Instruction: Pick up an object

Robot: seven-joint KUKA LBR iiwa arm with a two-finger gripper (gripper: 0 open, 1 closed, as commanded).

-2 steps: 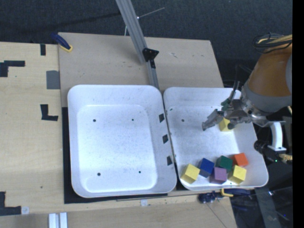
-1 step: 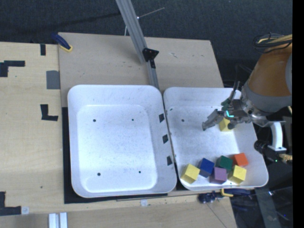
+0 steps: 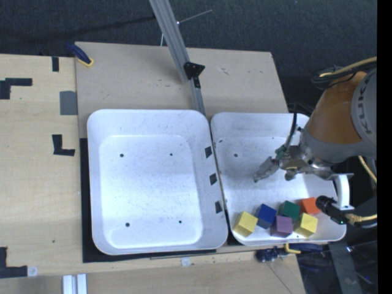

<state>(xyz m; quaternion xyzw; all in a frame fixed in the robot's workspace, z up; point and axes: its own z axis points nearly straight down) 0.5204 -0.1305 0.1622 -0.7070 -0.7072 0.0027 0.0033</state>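
Several small blocks lie along the near edge of the right bin (image 3: 245,130): a yellow block (image 3: 246,223), a blue block (image 3: 266,215), a purple block (image 3: 283,225), a green block (image 3: 290,211), an orange block (image 3: 310,205) and a second yellow block (image 3: 308,225). My gripper (image 3: 273,175) hangs over the middle of that bin, farther from the near edge than the blocks. Its fingers are spread open and hold nothing. One fingertip (image 3: 257,177) points left toward the divider.
The left bin (image 3: 98,164) sits beside the right one, their rims meeting at the middle. A slanted metal rod (image 3: 174,35) runs from the top of the view down to the bins' shared rim. Wooden bench surface surrounds both bins.
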